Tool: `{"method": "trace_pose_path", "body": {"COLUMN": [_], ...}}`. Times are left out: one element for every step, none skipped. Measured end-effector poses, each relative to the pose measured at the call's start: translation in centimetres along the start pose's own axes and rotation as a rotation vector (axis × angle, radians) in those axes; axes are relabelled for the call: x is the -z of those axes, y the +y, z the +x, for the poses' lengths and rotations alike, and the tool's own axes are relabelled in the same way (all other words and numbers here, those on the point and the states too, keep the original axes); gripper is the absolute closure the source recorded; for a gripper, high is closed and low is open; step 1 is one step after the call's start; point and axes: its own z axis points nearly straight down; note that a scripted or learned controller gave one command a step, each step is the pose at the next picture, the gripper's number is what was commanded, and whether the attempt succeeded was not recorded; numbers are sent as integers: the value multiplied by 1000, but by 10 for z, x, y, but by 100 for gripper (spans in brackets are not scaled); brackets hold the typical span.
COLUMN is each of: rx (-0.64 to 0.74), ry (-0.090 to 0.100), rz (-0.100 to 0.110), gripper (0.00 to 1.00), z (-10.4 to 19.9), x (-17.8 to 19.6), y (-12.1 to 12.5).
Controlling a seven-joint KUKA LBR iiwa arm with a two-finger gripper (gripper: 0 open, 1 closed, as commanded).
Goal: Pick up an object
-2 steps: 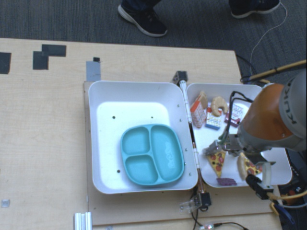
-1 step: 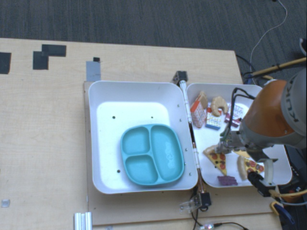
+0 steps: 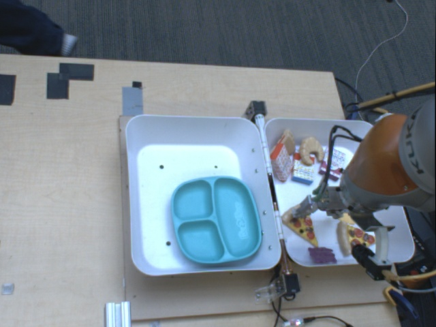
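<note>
The tabletop (image 3: pixel 61 182) was the widest thing under me, pale wood carrying both bins side by side. The left bin (image 3: pixel 191 157) held a blue divided plate (image 3: pixel 216 218), lying flat towards its near side, with bare white floor behind it. The right bin (image 3: pixel 294 249) was the crowded one, and that was where the things to pick lay.

My arm (image 3: pixel 381 162) reached in from the right and hung over the right half of that bin, hiding part of its floor. My end effector (image 3: pixel 315 204) sat low near the bin's middle, just beside the upper end of a pizza slice (image 3: pixel 301 227). I could not tell whether it was spread or pressed together, nor whether it touched the slice, and I saw nothing clearly gripped in it.

That slice lay close to the wall shared with the left bin. A second pizza slice (image 3: pixel 354 236) lay to its right, partly under my arm. A small purple piece (image 3: pixel 321 254) sat between them, nearer the front rim.

At the far end were a red carton (image 3: pixel 280 158), a pale ring-shaped snack (image 3: pixel 312 150), a blue and white packet (image 3: pixel 304 173) and a white card (image 3: pixel 338 159), clustered close together, with the carton nearest the shared wall.
</note>
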Motion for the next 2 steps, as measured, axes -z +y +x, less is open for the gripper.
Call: {"method": "trace_pose_path", "body": {"rx": [2, 2], "ry": [2, 2], "rz": [-2, -1], "gripper": [100, 0], "z": [1, 1], "x": [10, 10], "y": [2, 1]}}
